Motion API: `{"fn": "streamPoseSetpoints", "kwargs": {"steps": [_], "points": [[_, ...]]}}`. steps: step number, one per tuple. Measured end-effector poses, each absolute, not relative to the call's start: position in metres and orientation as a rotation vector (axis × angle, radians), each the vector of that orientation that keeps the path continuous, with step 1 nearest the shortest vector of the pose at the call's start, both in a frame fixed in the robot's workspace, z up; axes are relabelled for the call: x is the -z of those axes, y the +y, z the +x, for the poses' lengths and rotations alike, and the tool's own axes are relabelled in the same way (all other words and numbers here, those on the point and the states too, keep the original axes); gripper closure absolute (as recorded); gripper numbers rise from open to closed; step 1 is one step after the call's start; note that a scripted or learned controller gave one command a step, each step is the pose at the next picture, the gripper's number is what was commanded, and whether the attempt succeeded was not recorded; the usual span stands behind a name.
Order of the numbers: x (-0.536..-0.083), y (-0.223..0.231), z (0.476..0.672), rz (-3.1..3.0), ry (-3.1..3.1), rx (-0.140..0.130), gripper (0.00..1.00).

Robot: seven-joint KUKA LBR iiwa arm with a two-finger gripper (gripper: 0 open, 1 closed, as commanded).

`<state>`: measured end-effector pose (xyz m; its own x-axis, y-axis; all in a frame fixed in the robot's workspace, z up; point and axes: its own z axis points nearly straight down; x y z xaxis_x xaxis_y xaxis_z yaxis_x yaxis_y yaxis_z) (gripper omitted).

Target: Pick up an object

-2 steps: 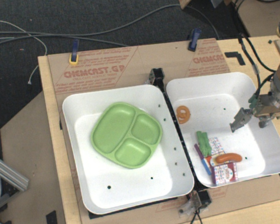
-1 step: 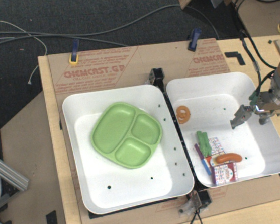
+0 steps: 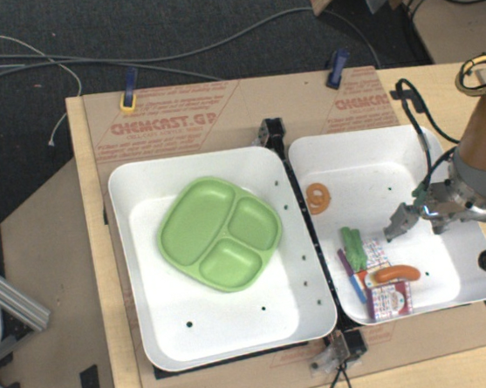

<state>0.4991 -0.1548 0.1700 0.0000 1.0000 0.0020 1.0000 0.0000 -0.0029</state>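
Camera view shows the candidate objects clustered in the right bin (image 3: 343,146), just beyond the fingers (image 3: 398,224): a green block (image 3: 352,243), a purple pen (image 3: 350,274), an orange sausage (image 3: 395,275) lying on a pink packet (image 3: 388,298), and an orange ring (image 3: 317,197) set apart toward the divider. The gripper (image 3: 408,217) hangs low over bare bin floor near that cluster, apparently on approach. Its fingers grip nothing; whether they stand wide or narrow cannot be told. The cluster crowds the near rim, limiting clearance there; open floor lies beside the ring. The left bin (image 3: 135,246) holds a green plate (image 3: 220,233).
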Motion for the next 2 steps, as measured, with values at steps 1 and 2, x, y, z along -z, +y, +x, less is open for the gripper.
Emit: {"fn": "streamPoseSetpoints", "kwargs": {"steps": [1, 2], "points": [[-0.111, -0.148, 0.504, -2.216, -2.217, -0.003, 0.0], [-0.09, -0.148, 0.507, -2.22, -2.22, 0.007, 0.0]]}}
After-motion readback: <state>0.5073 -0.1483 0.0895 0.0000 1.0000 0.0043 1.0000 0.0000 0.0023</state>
